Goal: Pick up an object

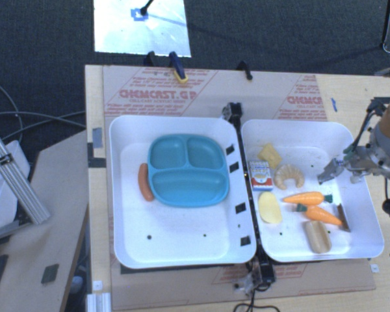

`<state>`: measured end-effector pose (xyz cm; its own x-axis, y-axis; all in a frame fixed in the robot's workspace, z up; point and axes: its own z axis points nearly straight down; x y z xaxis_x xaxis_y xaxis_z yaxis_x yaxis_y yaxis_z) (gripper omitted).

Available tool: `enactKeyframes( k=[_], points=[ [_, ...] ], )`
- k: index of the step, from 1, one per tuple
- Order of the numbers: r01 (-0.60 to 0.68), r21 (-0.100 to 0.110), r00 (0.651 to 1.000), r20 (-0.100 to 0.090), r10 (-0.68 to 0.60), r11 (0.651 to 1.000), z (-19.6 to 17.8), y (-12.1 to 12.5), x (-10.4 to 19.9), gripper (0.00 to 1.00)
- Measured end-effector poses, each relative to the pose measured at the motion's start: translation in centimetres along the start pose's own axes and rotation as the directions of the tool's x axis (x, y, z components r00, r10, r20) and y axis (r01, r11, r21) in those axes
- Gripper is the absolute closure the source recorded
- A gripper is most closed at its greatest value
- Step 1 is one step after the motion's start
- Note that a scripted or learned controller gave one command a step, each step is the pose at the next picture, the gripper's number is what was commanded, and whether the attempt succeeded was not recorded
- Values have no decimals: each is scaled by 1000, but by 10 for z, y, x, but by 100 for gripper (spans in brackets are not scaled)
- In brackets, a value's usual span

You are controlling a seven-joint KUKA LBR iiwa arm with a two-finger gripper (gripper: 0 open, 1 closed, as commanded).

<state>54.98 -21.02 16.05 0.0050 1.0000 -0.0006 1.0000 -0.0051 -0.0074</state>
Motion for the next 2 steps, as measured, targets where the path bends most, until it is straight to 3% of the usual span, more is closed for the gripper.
enactKeyframes(
  k=[1, 2],
  points=[
    [8, -13, 1000, 2, -8, 1000, -15, 5, 4, 100],
    [5, -7, 1000, 0, -5, 1000, -2, -26, 3, 100]
  ],
)
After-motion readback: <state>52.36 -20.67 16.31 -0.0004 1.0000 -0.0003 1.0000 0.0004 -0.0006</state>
